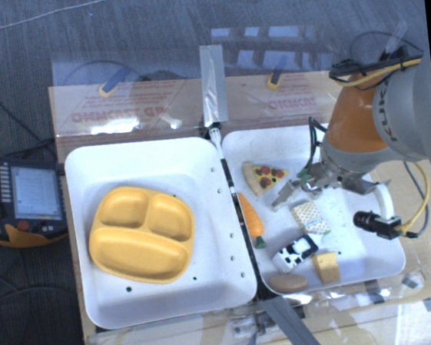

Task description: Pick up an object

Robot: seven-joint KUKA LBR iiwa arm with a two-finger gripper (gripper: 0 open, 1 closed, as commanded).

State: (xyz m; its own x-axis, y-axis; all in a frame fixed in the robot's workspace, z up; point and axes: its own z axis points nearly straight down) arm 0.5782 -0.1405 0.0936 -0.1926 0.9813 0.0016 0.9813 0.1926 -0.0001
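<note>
My gripper (295, 190) hangs low over the right bin (388, 264), open, with nothing between its fingers. It sits just right of a pizza slice toy (264, 175) and just above a pale checkered cracker (310, 216). An orange carrot (251, 216) lies along the bin's left wall. Toward the front lie a black-and-white cow toy (296, 251), a yellow cheese block (327, 266) and a brown oval piece (290, 281).
The left bin (83, 167) holds a yellow divided plate (141, 232). The arm's orange band (357, 125) and grey body cover the right bin's far right corner. A black cable connector (376, 223) hangs over the right bin's right side. A teach pendant (25, 201) lies left of the bins.
</note>
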